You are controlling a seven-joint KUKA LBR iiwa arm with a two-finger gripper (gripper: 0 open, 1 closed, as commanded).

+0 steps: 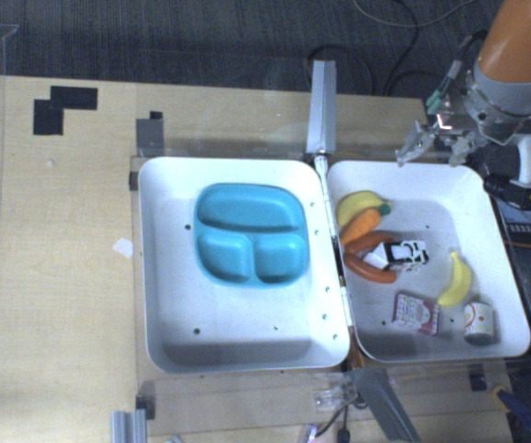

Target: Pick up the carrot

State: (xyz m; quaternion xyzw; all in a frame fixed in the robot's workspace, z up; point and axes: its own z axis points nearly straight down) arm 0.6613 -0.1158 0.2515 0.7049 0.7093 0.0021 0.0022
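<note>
Approach step: the claw (434,144) hangs open and empty; next it must descend left-forward to the carrot (360,225).

Orange carrot (361,224), tilted, right bin

Crowded left side of the right bin (487,197): carrot (359,226) wedged between lemon (357,205) and sausage (368,245), against the divider; bin's upper-right floor lies open.

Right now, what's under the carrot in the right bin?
The carrot lies tilted across a yellow fruit behind it and a red sausage in front. Whatever is directly beneath it is covered.
</note>
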